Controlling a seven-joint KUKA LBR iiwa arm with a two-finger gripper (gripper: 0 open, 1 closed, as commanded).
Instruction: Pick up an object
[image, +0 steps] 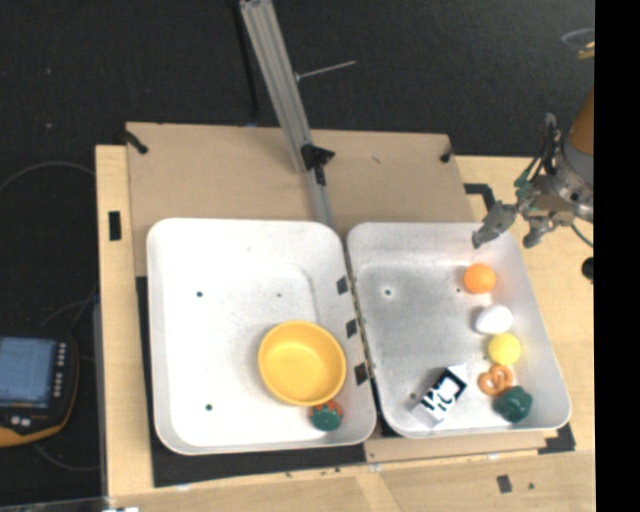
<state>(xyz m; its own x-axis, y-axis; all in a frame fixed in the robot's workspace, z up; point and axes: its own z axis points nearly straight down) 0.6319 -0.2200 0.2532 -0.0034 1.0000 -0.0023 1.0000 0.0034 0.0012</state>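
Observation:
My gripper (510, 229) hangs over the far right corner of the right bin (420, 290), its two fingers spread open with nothing between them. Just below it lies an orange ball (480, 278). Down the bin's right side follow a white egg-shaped object (493, 320), a yellow ball (504, 349), a small orange ring-like piece (495, 379) and a dark green object (514, 404). A black and white box (440, 395) lies near the front of that bin. In the left bin (210, 290) sit a yellow bowl (301, 362) and a small green and red object (326, 416).
A grey metal pole (285, 100) slants from the top of the view down to the gap between the bins. A handheld pendant with a screen (30, 385) lies off the bench at the left. Brown board surrounds both bins.

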